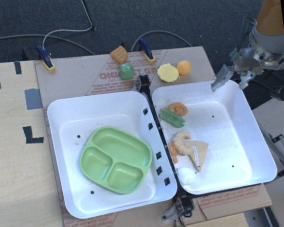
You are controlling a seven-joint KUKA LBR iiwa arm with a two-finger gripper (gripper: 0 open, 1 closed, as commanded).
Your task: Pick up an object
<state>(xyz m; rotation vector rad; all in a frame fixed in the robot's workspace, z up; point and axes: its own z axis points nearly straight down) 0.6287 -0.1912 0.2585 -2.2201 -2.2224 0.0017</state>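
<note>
Sensibly, the jaws [229, 77], whose spread I could not tell, hovered above the right bin's [249, 138] far corner, needing descent toward the shrimp [182, 144] below-left.

arm [268, 10] cut off at right edge

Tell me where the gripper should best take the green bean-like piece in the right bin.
Probably across the middle of the green bean piece, coming straight down. It lies flat and elongated; its short width suits two fingers. The orange ring touches its upper end, so stay toward the lower-left half.
</note>
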